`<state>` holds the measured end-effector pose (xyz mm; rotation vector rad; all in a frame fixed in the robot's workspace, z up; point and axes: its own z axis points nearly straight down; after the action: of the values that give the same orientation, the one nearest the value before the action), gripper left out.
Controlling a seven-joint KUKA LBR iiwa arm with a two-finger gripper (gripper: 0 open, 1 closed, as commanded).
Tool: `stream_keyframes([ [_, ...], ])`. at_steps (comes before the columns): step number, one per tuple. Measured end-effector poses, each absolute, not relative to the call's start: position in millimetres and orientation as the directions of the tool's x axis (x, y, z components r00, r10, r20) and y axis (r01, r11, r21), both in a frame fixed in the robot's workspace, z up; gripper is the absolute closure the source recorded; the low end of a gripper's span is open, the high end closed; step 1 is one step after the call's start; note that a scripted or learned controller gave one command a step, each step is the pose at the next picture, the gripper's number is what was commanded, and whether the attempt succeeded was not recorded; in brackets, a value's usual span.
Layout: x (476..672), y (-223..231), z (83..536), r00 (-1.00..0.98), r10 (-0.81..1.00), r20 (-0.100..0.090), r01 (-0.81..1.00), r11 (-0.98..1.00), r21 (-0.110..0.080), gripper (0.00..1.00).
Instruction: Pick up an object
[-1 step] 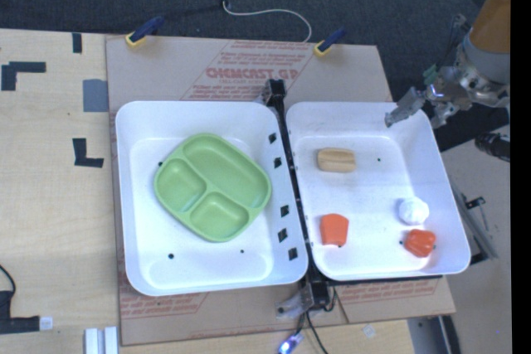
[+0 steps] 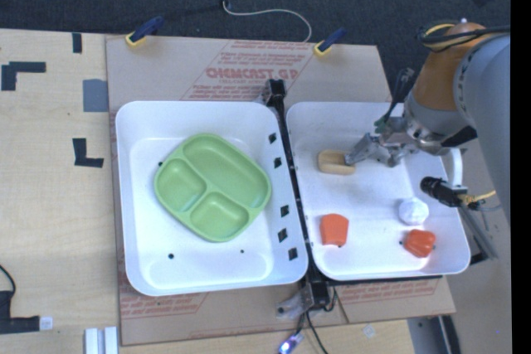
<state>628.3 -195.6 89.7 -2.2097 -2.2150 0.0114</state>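
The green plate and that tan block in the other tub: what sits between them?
In the camera view, the two bins' touching rims, with small black clips along them, lie between the green plate and the tan block; otherwise it's bare white bin floor.

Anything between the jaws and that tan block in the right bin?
Nothing visible. The gripper sits right beside the tan block in the right bin. The two orange pieces and the white ball lie nearer the front, off that line.
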Motion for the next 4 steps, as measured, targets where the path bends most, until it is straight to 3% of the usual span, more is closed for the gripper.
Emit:
stream_keyframes([
  [1, 660.1, -102, 114, -0.010, 1.000, 0.000, 1.000, 0.010, 0.001, 0.00],
  [2, 543.2, -129, 89, 0.005, 1.000, 0.002, 1.000, -0.005, -0.014, 0.00],
  [3, 490.3, -63, 189, -0.006, 1.000, 0.003, 1.000, 0.006, -0.001, 0.00],
  [4, 482.6, -46, 184, -0.003, 1.000, 0.001, 1.000, 0.003, -0.004, 0.00],
])
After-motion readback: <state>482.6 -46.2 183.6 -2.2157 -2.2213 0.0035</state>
